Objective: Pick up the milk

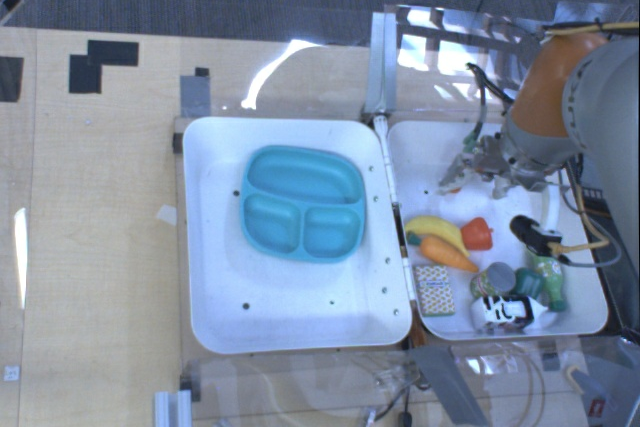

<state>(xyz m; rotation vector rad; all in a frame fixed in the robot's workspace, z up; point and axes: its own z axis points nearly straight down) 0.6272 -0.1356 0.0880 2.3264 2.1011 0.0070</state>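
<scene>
The milk [507, 313] is a small white carton with black patches. It lies at the front of the right bin [425, 147], between a grey can and a green bottle. My gripper [472, 171] hangs over the back half of that bin, well behind the milk and apart from it. The arm comes in from the right above the bin's right side. I see nothing held in the gripper.
Also in the right bin are a banana [434, 230], a carrot [449, 255], a red pepper [478, 234], a patterned cracker box [433, 290], a grey can [497, 276] and a green bottle [548, 281]. The left bin [215, 255] holds a blue divided plate [302, 202].
</scene>
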